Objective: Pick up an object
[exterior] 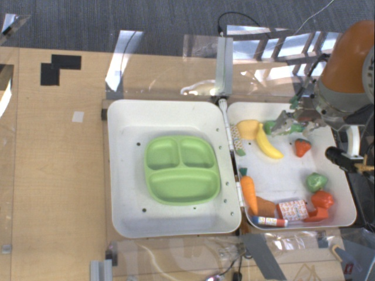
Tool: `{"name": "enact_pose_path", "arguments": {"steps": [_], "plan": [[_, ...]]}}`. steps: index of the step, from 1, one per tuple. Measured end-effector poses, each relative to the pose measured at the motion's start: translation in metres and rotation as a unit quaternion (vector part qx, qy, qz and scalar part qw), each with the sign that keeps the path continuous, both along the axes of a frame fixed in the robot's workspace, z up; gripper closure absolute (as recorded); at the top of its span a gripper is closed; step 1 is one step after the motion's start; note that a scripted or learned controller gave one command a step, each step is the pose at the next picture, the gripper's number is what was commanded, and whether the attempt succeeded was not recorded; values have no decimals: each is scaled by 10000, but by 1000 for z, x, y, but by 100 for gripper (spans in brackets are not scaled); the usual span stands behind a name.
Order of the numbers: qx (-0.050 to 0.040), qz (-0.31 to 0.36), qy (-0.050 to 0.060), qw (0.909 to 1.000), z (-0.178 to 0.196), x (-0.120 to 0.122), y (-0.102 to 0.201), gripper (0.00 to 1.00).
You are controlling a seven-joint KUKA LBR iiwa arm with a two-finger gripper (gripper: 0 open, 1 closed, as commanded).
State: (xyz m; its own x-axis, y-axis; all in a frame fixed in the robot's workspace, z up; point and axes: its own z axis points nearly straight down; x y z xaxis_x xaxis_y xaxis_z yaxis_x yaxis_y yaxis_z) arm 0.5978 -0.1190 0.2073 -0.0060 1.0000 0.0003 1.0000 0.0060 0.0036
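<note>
In the camera view, the arm reaches in over the right bin (350,215), and its gripper (293,120) hangs low at the bin's far side, just beyond the banana (266,143). Whether the gripper is open or closed cannot be told from here, and nothing can be made out in its grasp.

Taking the banana as the landmark: a small green piece (270,127) lies just past its upper end, right under the gripper's tip. A red strawberry-like toy (302,148) sits just to the banana's right. The carrot (249,193) lies nearer the camera along the divider. A green pepper-like toy (316,182), a red toy (323,201) and a small printed box (292,209) cluster at the near right corner, well apart from the banana. The left bin (120,157) holds a green divided plate (182,170).

The likely target is the green piece or the banana's upper end. To do this step well, the gripper should centre on one item, since the two lie close and a descent between them would probably nudge both. Crossing the banana's narrow width, not its length, seems the safer grasp, because a curved, smooth toy may roll or slip out.
</note>
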Motion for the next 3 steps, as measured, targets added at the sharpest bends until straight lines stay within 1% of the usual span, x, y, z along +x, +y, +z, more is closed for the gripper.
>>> {"name": "enact_pose_path", "arguments": {"steps": [1,2,3], "plan": [[-3,33,3,10000,-102,-30,-27,0],[5,-848,-33,9964,-119,34,17,0],[12,-813,-72,9967,-106,37,19,100]]}}
